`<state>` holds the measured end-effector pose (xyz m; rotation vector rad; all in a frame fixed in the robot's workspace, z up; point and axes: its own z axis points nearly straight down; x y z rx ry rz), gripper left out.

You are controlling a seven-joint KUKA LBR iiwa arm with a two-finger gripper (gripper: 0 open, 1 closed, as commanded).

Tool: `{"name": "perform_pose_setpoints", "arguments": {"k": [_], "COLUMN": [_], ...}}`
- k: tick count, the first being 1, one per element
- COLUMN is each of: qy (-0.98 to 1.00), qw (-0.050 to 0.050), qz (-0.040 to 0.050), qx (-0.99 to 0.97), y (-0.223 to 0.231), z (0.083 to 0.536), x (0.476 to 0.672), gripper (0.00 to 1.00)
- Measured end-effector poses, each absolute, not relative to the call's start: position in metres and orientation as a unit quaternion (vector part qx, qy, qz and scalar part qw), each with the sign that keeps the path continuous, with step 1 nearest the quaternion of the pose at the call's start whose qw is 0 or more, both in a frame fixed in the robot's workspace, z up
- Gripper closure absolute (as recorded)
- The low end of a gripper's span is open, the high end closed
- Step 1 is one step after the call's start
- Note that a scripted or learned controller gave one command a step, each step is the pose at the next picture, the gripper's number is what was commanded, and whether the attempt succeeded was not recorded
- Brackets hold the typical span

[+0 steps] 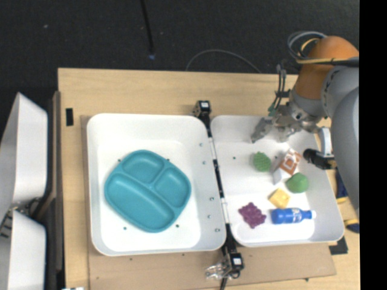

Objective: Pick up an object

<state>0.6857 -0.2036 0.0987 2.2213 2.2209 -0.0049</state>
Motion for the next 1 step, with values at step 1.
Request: {"name": "perform_pose_setpoints", "arguments": {"k": [1], "qy": [0.708], "qw": [0.005], "qz": [-0.0003], "qx": [0.707], "y": [-0.2052], "z": [0.1148], "x": [0.6879], "gripper": [1.0]}}
